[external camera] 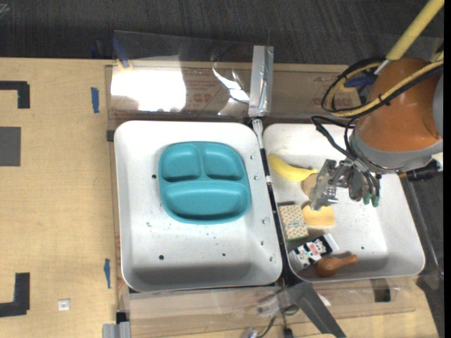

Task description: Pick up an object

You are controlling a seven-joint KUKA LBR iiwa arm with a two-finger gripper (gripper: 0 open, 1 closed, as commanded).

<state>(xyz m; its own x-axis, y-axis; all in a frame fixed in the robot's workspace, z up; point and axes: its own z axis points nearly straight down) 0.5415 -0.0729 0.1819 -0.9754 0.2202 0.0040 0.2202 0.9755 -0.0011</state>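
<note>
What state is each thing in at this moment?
Teal divided plate: upright, lying flat in the left bin.
Banana: lying near the right bin's left wall.
Yellow block: resting under the hand.
Patterned card: flat.
Brown object: lying by the front wall.

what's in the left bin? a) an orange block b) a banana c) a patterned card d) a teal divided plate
d: the teal divided plate lies alone in the left bin, while the banana and the other small items sit in the right bin.
</note>
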